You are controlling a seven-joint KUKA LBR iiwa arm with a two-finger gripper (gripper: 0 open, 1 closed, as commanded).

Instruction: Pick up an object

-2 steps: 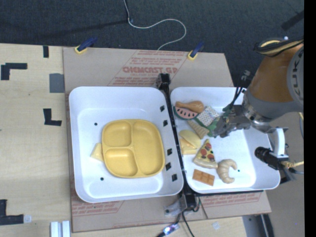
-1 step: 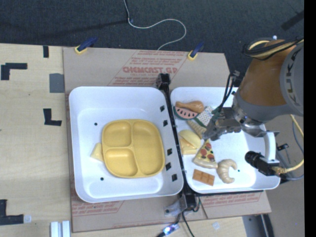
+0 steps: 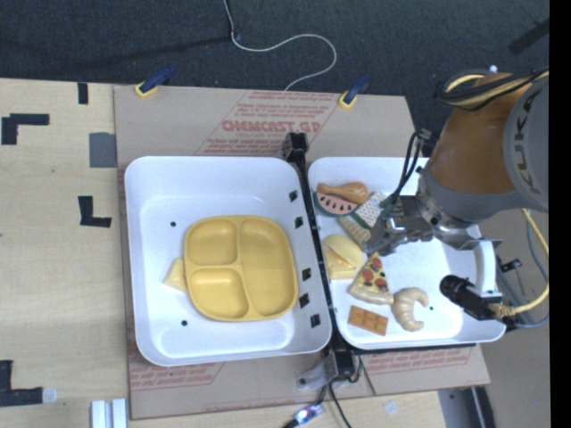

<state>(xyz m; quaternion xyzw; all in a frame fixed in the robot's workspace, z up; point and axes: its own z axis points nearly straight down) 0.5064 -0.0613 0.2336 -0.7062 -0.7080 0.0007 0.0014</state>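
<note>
My gripper (image 3: 385, 235) hangs over the middle of the right bin (image 3: 446, 266), reaching in from the right. Toy foods lie around it. A pizza slice (image 3: 370, 280) sits just below it and a pale cheese wedge (image 3: 339, 255) to its left. A green and white piece (image 3: 364, 212) lies just above and left of it. Further up are a watermelon slice (image 3: 336, 205) and a brown drumstick (image 3: 345, 191). Near the front lie a croissant (image 3: 411, 307) and a brown biscuit (image 3: 368, 320).
The left bin (image 3: 152, 194) holds a yellow divided plate (image 3: 241, 267) with a pale yellow wedge (image 3: 174, 275) poking out at its left. A black divider rail (image 3: 310, 239) runs between the bins. Both stand on cardboard (image 3: 268, 123).
</note>
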